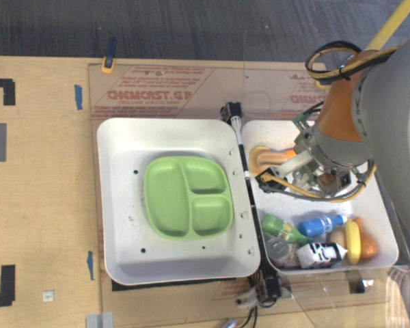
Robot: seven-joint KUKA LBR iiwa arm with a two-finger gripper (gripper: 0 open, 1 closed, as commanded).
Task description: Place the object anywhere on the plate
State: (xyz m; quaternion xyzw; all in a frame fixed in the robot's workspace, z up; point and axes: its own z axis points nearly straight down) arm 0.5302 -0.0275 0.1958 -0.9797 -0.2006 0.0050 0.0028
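two shallow white bins are seen side by side on the bench: the left bin [116, 183] and the right bin [386, 214]. one green plate [188, 197] with three compartments lies flat in the middle of the left bin, and nothing is seen resting on it. the gripper [313, 176] is placed over the upper half of the right bin, at about 3 o'clock from the plate and well apart from it, below the orange band [338, 111] of the arm. how wide the gripper stands, and whether anything is held in it, cannot be told, because this part is covered by the wrist and by yellow and black cables [294, 183]. which object is the one meant by the task cannot be decided; the loose objects are all gathered in the right bin, at 6 o'clock from the gripper and near it. there one green item [280, 225], one blue bottle [321, 224], one yellow piece [353, 241], one orange piece [367, 248] touching it, and one white and black item [320, 253] are counted. one orange curved thing [266, 156] lies at 10 o'clock from the gripper, partly hidden by the cables. a clear item at the lower left corner of this bin is hard to make out. the arm is cut off at the right edge.
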